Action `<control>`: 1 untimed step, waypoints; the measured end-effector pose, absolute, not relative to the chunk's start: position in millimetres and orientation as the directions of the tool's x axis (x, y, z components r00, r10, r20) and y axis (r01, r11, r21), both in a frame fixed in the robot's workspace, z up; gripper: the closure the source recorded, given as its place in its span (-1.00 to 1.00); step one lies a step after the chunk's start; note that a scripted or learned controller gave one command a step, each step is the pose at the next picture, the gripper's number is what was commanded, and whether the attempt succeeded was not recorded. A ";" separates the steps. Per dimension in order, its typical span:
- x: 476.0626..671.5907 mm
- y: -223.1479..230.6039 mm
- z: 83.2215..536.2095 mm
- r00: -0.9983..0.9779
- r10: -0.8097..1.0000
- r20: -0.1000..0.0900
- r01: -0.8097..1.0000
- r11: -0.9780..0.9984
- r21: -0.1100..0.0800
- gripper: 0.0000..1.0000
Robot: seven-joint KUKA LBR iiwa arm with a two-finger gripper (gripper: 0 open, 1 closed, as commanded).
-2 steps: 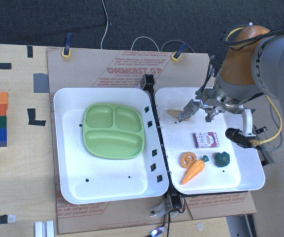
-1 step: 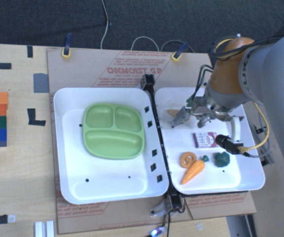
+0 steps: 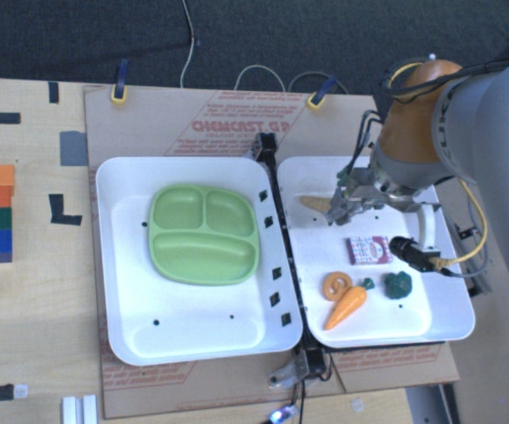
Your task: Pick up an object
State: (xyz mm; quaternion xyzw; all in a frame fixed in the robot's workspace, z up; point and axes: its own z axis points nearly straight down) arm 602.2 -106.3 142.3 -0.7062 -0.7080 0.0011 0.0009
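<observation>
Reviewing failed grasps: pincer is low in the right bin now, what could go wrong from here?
1. The pincer sits at one end of the tan cone-shaped piece; closing there may nudge it away rather than grip it.
2. The piece lies near the divider between the bins, so it could get pushed against that wall.

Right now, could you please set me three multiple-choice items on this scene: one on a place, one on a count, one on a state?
1. Where does the green tray lie?
A. left bin
B. right bin
C. on the bench outside the bins

2. How many compartments does the tray have?
A. two
B. three
C. five

3. How does the carrot rest?
A. upright
B. between the gripper's fingers
C. flat on the bin floor

Answers: 1 A, it sits within the left bin. 2 B, two small ones above one long one. 3 C, it lies in the right bin, apart from the gripper.
</observation>
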 end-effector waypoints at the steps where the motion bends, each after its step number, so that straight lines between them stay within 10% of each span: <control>1: 598.9 -109.0 185.8 -0.001 1.000 -0.001 1.000 0.001 0.003 1.00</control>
